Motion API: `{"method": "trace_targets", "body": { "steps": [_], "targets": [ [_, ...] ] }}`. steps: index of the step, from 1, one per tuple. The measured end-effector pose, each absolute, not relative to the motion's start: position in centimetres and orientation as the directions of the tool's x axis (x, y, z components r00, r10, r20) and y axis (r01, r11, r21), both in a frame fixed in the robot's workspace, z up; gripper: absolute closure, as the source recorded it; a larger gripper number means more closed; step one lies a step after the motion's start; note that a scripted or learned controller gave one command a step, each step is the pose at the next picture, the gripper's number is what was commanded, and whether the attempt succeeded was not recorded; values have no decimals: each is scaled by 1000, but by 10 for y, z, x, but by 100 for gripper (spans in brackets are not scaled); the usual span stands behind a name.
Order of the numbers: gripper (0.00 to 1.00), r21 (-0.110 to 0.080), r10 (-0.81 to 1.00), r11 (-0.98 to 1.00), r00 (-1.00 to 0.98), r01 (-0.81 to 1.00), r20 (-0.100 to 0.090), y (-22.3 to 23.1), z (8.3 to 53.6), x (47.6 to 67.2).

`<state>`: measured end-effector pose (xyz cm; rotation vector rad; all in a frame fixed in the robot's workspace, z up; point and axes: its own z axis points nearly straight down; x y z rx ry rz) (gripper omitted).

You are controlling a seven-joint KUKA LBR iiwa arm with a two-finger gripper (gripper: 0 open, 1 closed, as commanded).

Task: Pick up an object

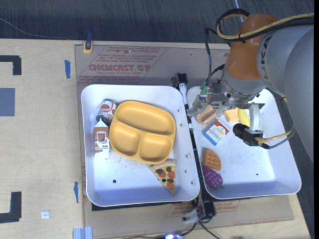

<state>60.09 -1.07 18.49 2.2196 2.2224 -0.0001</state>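
Left bin (89, 183): one yellow tray (141, 131) is laid across the middle, with three compartments, all bare; it partly covers a can (105, 111) at the bin's far-left corner and a carton (100, 138) along the left wall. One pizza slice (166, 174) is seen near the near-right corner, tucked just under the tray's edge.
Right bin (269, 178): most items are crowded at the far-left corner, likely where they were dropped. Counted: one tan block (205, 116), one card (216, 132), one waffle (211, 159), one grape bunch (214, 178), one yellow piece (238, 115).
Gripper (222, 103): it is lowered over the far-left cluster, just above the block and yellow piece; the state of the fingers cannot be told, and nothing is seen held.
Task thing: probably the block, not yet lifted.
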Motion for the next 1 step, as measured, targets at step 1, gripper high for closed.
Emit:
{"method": "trace_targets", "body": {
  "steps": [1],
  "targets": [
    [0, 1, 1000, 1, -1, 1000, 0, -111, 92, 567]
  ]
}}
